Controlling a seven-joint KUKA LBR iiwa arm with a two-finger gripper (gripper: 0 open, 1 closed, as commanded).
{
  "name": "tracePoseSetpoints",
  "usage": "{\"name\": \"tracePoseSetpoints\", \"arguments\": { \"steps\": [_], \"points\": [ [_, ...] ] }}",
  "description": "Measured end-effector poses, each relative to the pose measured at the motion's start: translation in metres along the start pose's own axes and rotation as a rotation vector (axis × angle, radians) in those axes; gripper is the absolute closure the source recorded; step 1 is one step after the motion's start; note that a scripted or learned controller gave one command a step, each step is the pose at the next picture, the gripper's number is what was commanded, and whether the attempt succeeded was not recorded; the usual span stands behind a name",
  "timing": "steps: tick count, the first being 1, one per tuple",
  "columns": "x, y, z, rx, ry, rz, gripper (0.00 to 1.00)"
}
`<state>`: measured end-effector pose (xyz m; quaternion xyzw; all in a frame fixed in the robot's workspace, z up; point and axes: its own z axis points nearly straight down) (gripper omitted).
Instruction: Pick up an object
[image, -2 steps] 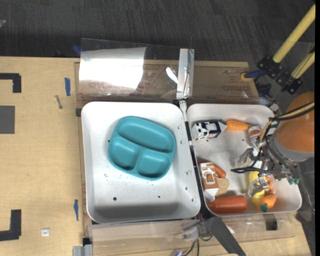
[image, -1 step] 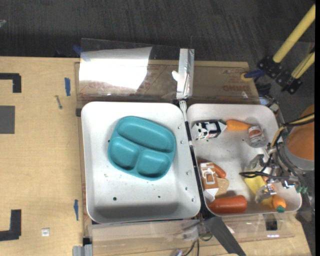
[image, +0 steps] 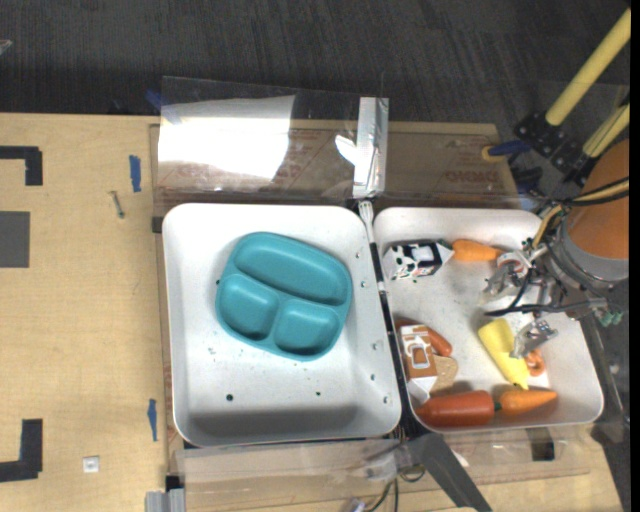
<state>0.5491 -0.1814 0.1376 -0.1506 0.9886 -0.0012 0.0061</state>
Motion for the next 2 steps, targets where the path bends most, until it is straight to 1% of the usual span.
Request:
{"name": "tracePoseSetpoints", "arguments": {
  "steps": [1,2],
  "points": [
    [0.0386,0.014,0.0421,0.0,0.002,-0.002,0.0],
    [0.0365,0.0148,0.0325,0.001,-0.004,-0.002,1.0]
  ]
}}
